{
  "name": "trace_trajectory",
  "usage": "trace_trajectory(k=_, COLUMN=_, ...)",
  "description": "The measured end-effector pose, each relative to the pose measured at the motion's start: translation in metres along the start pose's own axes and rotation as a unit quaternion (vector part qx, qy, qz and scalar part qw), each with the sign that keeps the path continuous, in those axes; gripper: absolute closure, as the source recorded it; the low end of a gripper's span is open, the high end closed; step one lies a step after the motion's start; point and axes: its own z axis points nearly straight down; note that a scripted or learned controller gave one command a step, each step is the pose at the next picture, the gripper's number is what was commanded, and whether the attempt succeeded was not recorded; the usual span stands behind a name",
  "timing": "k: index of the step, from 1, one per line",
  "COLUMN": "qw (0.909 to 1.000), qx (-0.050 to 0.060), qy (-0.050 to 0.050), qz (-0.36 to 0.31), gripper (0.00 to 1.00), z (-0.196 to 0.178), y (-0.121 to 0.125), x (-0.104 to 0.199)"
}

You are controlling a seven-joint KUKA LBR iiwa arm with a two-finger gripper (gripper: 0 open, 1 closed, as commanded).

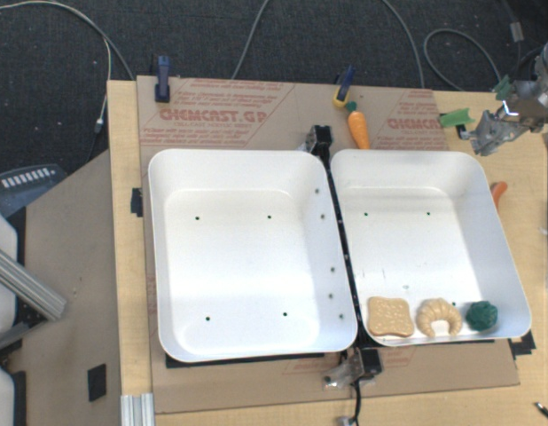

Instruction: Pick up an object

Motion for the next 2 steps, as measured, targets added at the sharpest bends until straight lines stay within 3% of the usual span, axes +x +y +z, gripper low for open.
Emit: trace_trajectory(k=2, qw=1.0, qx=0.002, qy=0.001, qz=-0.002, gripper=1.0, z=0.003, y=-0.001, x=0.116)
